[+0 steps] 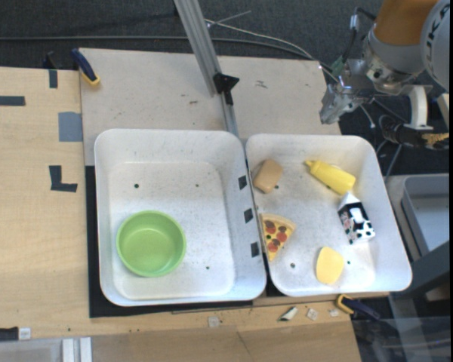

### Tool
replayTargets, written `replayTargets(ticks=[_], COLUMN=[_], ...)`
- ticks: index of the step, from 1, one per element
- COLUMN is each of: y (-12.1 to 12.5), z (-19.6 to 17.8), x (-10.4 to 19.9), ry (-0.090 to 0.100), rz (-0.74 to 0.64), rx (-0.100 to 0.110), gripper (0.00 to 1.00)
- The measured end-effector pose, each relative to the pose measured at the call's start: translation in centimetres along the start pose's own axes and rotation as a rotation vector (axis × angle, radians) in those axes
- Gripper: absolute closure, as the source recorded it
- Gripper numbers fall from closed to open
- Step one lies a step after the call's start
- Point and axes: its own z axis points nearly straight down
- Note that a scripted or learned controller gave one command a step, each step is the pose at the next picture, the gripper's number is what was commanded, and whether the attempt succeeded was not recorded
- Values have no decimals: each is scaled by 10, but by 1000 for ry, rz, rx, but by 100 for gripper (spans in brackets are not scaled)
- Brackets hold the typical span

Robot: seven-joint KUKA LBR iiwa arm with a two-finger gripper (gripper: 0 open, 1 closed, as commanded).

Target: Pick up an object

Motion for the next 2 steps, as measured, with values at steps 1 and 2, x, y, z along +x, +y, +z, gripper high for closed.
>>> replayTargets(ticks=[1,2], y=[-30,-65], z=[2,10], x=[40,85], ry=[0,0], rz=[-1,-1], rx=[5,7], gripper=[100,100])
